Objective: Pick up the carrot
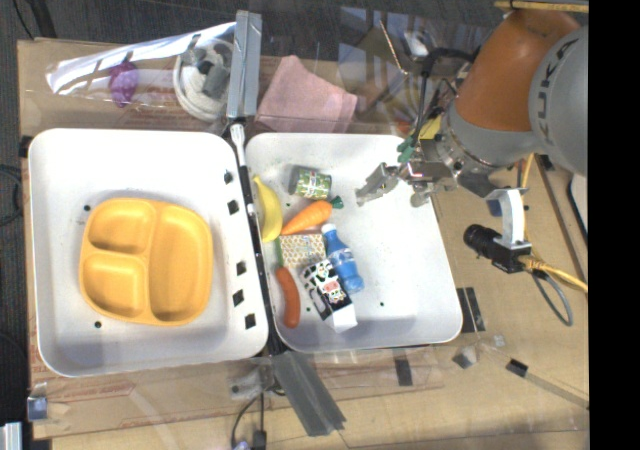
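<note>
The carrot (306, 216) lay ungrasped in the right bin (420, 268); the end effector (396, 184) was held spread, empty, nearby.

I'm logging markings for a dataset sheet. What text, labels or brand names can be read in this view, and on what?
"KU": partial raised letters on the grey arm, cut off at the edge.
Green can: label too blurred to read.
Blue bottle: label unreadable.
Black-and-white carton: pattern only, no legible words.

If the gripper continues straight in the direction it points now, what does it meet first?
The gripper points left across the right bin. Probably it meets the small green can first, with the carrot just below that line. Its height is unclear.
</note>
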Robot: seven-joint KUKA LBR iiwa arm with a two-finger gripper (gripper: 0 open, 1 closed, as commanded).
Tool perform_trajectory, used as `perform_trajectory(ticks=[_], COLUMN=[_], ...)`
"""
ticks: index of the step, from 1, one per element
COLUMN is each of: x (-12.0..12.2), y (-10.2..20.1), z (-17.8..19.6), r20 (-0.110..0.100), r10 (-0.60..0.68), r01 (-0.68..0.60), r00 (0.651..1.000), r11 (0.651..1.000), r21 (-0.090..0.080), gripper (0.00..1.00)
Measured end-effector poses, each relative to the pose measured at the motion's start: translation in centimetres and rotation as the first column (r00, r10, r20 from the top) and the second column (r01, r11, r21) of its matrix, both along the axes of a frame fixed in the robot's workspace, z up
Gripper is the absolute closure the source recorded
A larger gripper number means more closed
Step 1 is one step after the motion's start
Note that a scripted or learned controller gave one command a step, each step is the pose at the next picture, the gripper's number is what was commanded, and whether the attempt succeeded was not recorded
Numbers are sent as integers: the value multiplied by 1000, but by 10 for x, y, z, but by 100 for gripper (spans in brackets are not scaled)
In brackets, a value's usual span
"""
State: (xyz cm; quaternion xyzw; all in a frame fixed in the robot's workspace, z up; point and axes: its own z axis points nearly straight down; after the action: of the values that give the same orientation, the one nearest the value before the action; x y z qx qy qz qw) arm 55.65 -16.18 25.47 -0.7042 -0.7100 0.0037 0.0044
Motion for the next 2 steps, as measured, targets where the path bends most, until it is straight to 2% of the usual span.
perform_trajectory(ticks=[1, 2], x=[89, 43], y=[19, 49], z=[-167, -164], r20=[7, 5], r10=[358, 389], r01=[-358, -389], r00=[934, 921], r11=[934, 921], r21=[1, -7], gripper=[0, 0])
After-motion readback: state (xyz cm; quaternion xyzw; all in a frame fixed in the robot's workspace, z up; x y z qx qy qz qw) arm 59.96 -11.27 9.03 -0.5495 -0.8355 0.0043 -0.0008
